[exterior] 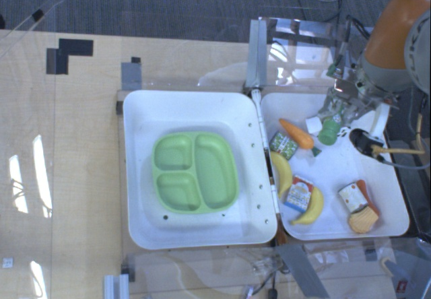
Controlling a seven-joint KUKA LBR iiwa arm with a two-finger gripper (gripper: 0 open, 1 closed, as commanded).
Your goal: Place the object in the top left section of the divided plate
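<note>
The green divided plate [195, 172] lies in the left white bin [138, 223], with its top left section [172, 151] bare. My gripper [339, 113] hangs over the upper part of the right bin [397, 220], directly above a small green bottle-shaped object [329, 131]. The view does not show whether the gripper touches it. An orange carrot [296, 133] lies just left of that green object.
The right bin also holds a yellow banana [284, 173], a small carton [298, 194] resting on it, a green-labelled can [284, 145], a packet [351, 196] and a round biscuit [363, 222]. A metal post [256, 55] stands behind the bins' shared wall.
</note>
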